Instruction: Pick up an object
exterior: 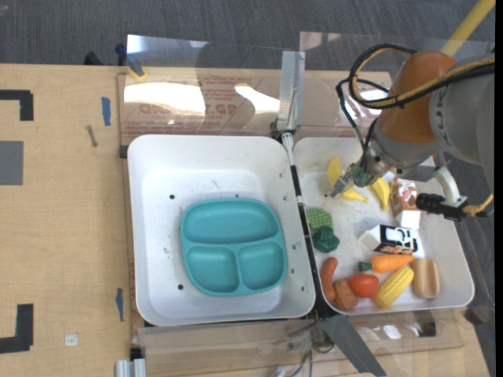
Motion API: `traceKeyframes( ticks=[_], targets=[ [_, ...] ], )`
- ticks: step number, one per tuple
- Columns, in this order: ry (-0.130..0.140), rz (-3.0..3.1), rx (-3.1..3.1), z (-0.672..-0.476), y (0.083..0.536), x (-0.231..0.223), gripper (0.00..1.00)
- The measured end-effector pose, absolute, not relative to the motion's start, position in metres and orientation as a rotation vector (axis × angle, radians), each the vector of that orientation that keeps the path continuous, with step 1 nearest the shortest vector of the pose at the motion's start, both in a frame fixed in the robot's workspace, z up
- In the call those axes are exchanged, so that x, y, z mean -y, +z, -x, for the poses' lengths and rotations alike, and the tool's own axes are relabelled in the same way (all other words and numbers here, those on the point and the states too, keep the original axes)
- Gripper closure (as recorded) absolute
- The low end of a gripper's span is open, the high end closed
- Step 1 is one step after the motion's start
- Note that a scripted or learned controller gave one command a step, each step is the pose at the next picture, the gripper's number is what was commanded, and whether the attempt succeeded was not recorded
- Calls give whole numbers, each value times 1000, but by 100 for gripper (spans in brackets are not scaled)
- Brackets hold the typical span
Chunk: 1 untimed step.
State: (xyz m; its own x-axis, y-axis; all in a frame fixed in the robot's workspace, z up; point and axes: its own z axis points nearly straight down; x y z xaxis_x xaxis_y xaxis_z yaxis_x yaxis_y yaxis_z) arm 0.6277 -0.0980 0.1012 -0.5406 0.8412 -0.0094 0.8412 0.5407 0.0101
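Note:
My gripper hangs low over the upper left of the right bin, among some yellow toy pieces. One yellow piece lies just to its upper left, another just below it, and a yellow banana to its right. Nothing can be made out in its grasp. Further down the bin lie a green broccoli, a dark green vegetable, a black and white box, a carrot, a tomato, a corn cob, a red sausage and a bun.
The left bin holds a teal divided plate. A brown and white packet lies right of the banana. The grey arm with its orange band and black cables covers the right bin's upper right. A metal divider stands behind the bins.

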Motion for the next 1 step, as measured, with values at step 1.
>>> traceKeyframes(
  ticks=[1],
  targets=[
    [6, -1827, -2548, -653, 187, 32, 100]
  ],
)
